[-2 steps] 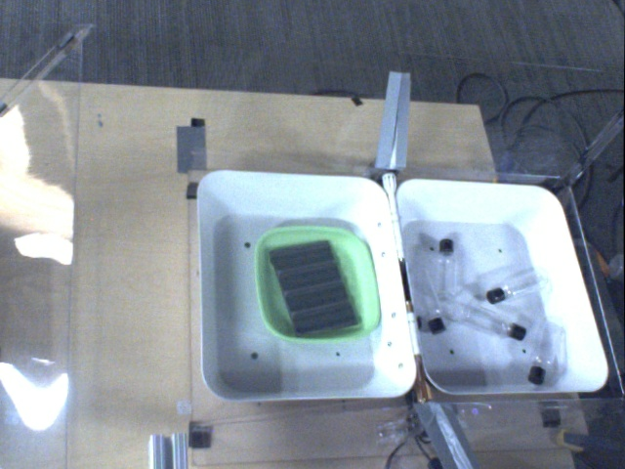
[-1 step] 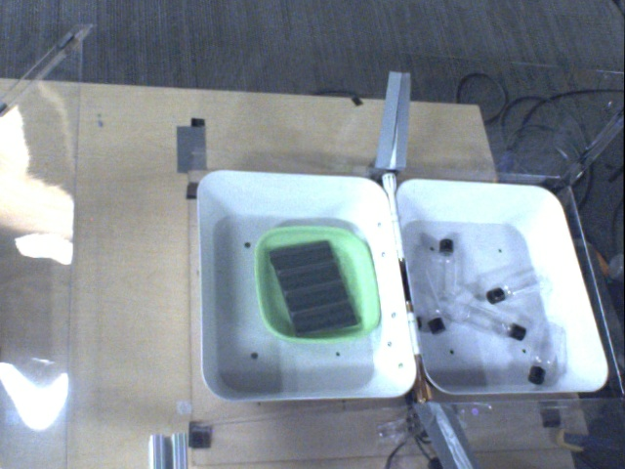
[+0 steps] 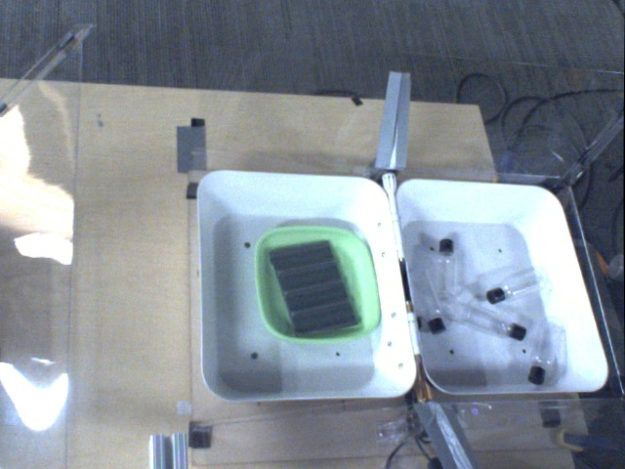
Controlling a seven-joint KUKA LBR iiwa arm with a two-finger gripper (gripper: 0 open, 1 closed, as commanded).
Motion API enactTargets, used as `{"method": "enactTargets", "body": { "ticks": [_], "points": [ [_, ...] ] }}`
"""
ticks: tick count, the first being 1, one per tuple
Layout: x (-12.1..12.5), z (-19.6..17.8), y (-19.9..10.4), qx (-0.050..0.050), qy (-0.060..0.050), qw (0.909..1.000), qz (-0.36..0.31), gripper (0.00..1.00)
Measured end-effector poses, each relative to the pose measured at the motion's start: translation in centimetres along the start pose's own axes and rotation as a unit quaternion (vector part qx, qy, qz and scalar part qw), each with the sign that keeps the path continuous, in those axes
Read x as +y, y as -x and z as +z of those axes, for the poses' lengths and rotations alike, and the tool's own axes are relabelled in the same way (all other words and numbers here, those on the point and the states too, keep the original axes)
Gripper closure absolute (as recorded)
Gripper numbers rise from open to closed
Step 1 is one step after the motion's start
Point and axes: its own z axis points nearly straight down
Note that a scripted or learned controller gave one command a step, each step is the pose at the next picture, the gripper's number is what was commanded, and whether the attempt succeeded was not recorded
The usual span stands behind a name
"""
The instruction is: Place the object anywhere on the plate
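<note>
floor: dark grey ribbed carpet (image 3: 244, 18) up top | desk: pale wooden desk (image 3: 117, 360), kinda glary | light: bright white glare patch (image 3: 34, 223) on the left | extras: black cables (image 3: 527, 106) trailing off upper right

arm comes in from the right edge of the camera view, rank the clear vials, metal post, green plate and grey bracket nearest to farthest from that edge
1. clear vials, in the right bin, nearest that edge
2. metal post, at the back where the two bins meet
3. green plate, in the left bin
4. grey bracket, on the bench behind the left bin's left corner, farthest
</note>
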Motion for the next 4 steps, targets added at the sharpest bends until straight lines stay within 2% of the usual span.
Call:
{"method": "enactTargets", "body": {
  "ticks": [1,2,4],
  "points": [
    [0.0,0.0,0.0,0.0,0.0,0.9996,0.028,0.0],
    [-0.1,10.4,0.1,-0.004,-0.004,0.9996,0.028,0.0],
    [-0.1,6.5,0.1,-0.002,-0.002,0.9996,0.029,0.0]
  ]
}}
